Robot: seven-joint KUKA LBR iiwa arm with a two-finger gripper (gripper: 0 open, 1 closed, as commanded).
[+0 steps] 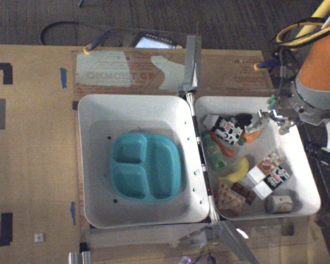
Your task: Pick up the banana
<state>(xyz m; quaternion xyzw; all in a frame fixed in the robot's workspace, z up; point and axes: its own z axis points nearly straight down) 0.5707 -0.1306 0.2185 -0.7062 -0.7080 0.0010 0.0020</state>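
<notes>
- Banana [237, 170]: lies in the right bin [305, 164], near its middle, curved; a green bottle [213, 153] just to its left, a slice of pizza [226, 197] on its near side
- Gripper [275, 117]: over the far right part of the right bin, well apart from the banana; nothing seen between its fingers; open or closed, cannot tell
- Left bin [93, 120]: holds a teal divided plate [146, 166]
- Far from the banana: a black-and-white carton [226, 132] and a carrot [252, 135]
- Right of it: small boxes [269, 175]; a can [279, 203] at the near right corner
</notes>
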